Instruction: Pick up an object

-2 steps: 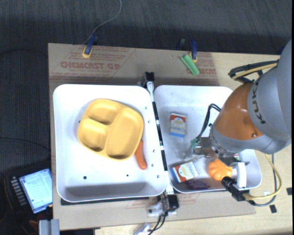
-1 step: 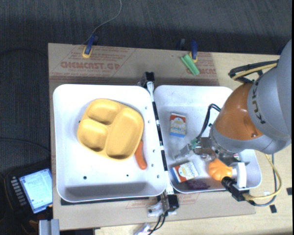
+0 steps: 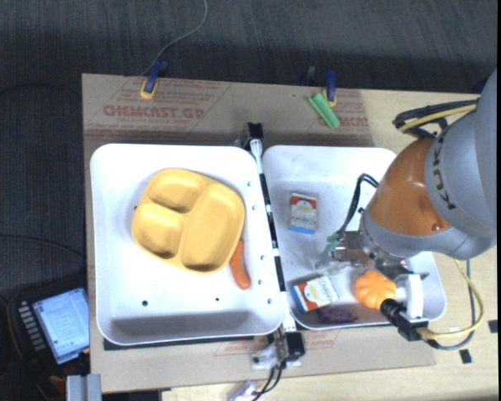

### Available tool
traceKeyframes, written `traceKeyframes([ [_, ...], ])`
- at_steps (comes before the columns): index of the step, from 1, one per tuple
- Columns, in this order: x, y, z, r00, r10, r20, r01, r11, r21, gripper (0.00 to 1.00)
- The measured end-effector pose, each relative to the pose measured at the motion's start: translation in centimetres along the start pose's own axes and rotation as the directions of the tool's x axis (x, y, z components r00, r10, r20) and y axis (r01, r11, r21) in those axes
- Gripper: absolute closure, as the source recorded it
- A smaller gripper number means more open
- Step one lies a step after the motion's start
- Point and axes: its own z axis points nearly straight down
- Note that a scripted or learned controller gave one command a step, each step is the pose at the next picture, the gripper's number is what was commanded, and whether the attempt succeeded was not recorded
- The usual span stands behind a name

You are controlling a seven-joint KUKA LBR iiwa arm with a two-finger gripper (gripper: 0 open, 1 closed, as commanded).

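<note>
Two white bins sit side by side on the table point(image 3: 451, 366). The left bin point(image 3: 117, 174) carries a yellow compartment tray point(image 3: 188, 218), upside down by the look of it, with an orange carrot-shaped toy point(image 3: 239, 271) lying just beside its lower right edge. The right bin point(image 3: 334, 161) holds a small carton point(image 3: 303, 212) near its middle, a second small carton point(image 3: 317, 291) near the front wall, a dark purple thing point(image 3: 338, 314) touching the front of that carton, and an orange rounded toy point(image 3: 374, 288) just to the carton's right.

My judgement is that the orange rounded toy is the likeliest thing to be picked, since it lies nearest the arm's end. It looks light, smooth and curved, so it may roll or slip out of a pinch; closing across its widest part would hold best. The cartons look light and stiff with flat faces, easier to take across their narrow sides.

The arm point(image 3: 468, 174) reaches in from the right, bent down over the right bin, its orange band point(image 3: 405, 199) above the wrist. The pincer point(image 3: 351, 253) is low in the bin, between the two cartons and just above the orange toy. Whether it is apart or together I cannot tell.
</note>
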Motion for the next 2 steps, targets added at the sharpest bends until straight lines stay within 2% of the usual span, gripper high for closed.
traceKeyframes([
  [1, 0.0, 0.0, 0.0, 1.000, 0.000, 0.000, 0.000, 1.000, 0.000, 0.00],
  [2, -0.3, -0.3, 2.1, 1.000, -0.003, -0.004, 0.003, 1.000, 0.008, 0.00],
])
